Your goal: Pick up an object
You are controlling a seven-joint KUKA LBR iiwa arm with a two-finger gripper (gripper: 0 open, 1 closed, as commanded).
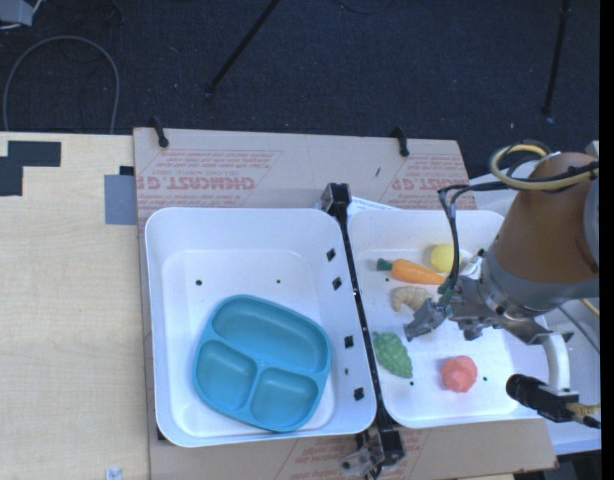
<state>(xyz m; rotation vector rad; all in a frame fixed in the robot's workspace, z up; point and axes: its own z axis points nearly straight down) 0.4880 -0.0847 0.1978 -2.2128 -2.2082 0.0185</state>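
Note:
The right bin [427, 408] holds an orange carrot [417, 272], a yellow ball [443, 257], a pale beige piece [408, 296], a green leafy item [392, 353] and a pink-red lump [459, 373]. My gripper [424, 321] hangs over the middle of this bin, just below the beige piece and up-left of the pink lump. Nothing shows between its fingers. The orange-banded arm comes in from the right and covers the bin's right side.
The left bin [177, 258] holds a blue divided plate [262, 361]. A black divider [352, 308] runs between the two bins. Cardboard lies under both bins, with a wooden bench to the left. Cables loop beside the arm at the right.

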